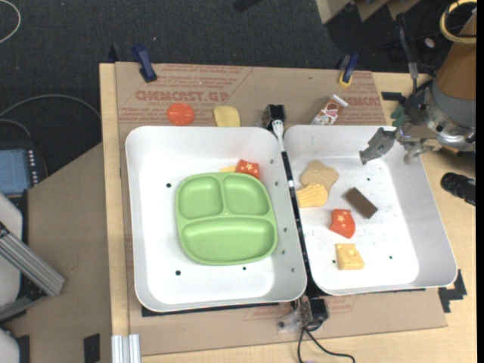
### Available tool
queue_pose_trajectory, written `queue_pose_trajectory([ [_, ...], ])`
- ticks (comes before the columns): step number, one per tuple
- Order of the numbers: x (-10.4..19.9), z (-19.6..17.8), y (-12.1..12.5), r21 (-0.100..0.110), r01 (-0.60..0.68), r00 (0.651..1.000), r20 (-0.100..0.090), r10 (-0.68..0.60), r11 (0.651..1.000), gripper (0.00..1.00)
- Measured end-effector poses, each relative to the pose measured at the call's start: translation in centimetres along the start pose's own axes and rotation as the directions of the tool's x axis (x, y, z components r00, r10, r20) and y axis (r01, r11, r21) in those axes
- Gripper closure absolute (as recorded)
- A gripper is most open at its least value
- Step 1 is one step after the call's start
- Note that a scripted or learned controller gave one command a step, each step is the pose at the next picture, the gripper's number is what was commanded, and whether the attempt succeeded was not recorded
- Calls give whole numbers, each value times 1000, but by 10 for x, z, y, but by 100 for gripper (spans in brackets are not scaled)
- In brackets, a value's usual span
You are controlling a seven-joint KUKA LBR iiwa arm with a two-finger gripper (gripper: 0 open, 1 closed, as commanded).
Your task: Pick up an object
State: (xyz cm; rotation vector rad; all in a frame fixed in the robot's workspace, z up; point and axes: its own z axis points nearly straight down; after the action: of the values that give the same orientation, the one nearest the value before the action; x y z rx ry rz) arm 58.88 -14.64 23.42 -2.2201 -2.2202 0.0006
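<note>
Fig.: your hand [393, 144], fingers spread wide w/ nothing between them, hangs over the right bin's [423, 225] upper-right corner, well apart from the brown block [361, 202] at frame centre-right, so closing here likely grabs air or clips the bin wall.

Arm enters from right (wrist low); tool [393, 147] spread apart.

**Plastics, cardboard and metal on the bench**

The two white bins [151, 165] are showing smooth, slightly glossy plastic. The green divided plate [225, 219] is looking like matt moulded plastic. Brown printed cardboard [249, 82] is lying matt beneath them. The gripper [393, 144] is showing dull grey metal, and the brown block [361, 202] is looking matt.
</note>
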Motion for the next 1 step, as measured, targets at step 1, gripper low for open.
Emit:
queue_pose_trajectory([
  [1, 28, 96, -34, 11, 0, 1000, -3, 0, 1000, 0],
])
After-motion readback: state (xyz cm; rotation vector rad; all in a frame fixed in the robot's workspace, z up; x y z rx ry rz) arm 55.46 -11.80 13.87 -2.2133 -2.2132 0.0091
